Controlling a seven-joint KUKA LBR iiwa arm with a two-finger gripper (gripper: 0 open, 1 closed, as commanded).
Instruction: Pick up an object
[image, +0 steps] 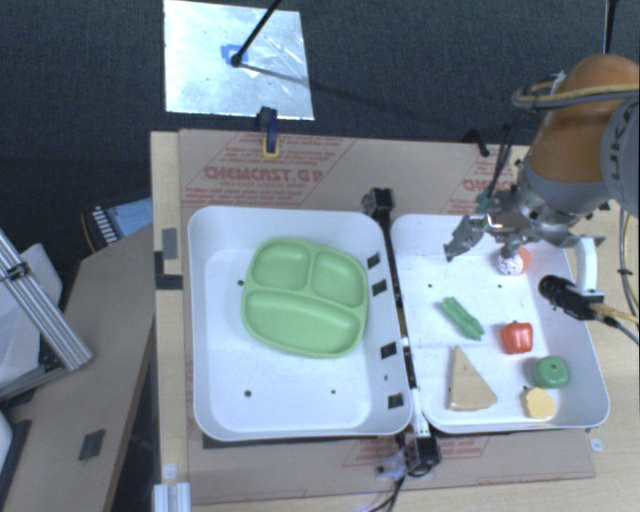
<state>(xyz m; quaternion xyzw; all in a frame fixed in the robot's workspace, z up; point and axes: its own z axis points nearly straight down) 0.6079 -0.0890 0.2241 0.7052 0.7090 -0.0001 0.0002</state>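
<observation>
In the right bin (590, 400), near its front edge, lie a yellow piece (540, 403), a green round piece (550, 373) and a tan wedge (468, 381). Farther back sit a red piece (516, 337) and a green pod (462, 316). A small white object (511, 263) lies near the back edge, just beside the claw (478, 237), whose opening I cannot tell.

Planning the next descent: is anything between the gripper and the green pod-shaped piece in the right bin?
Nothing visible blocks it. The gripper hangs over the right bin, near its far side, and the green pod-shaped piece lies nearer the camera on bare white floor. The white piece with red dots sits off to the side.
</observation>
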